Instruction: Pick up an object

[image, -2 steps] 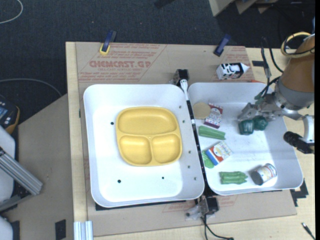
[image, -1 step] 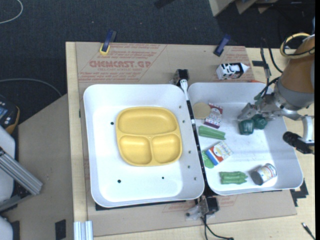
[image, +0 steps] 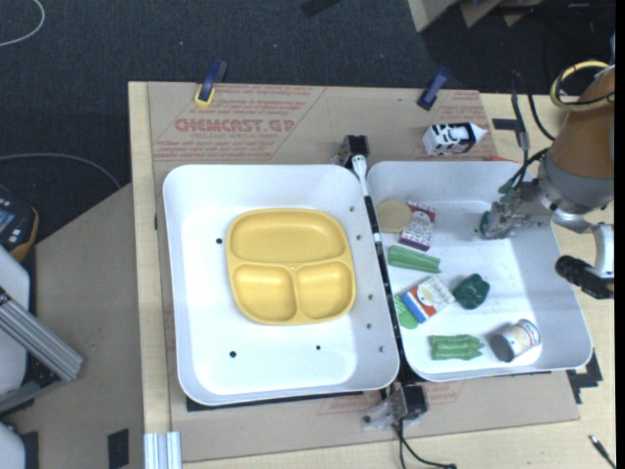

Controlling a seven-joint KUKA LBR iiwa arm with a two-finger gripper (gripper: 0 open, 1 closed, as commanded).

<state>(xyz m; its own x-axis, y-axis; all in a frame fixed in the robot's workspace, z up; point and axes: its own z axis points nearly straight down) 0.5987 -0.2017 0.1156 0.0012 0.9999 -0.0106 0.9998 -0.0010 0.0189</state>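
My gripper [image: 495, 223] hangs low over the back right part of the right bin [image: 547, 262], above bare white floor. Several small objects lie to its left and in front. A red-and-white packet [image: 419, 228] rests beside a tan disc [image: 391, 215]. Below them are a long green piece [image: 413, 259], a colourful small box [image: 427, 298] and a dark green lump [image: 472, 290]. A green bottle shape [image: 455, 347] and a small can [image: 515, 340] sit near the front rim. Nothing is visibly held.
The left bin [image: 195, 262] holds a yellow divided plate [image: 290, 264]. A black-and-white object [image: 454, 137] lies on the bench behind the right bin. Clamps [image: 208, 84] sit at the board's back edge. The arm's orange band [image: 586, 130] rises at the right.
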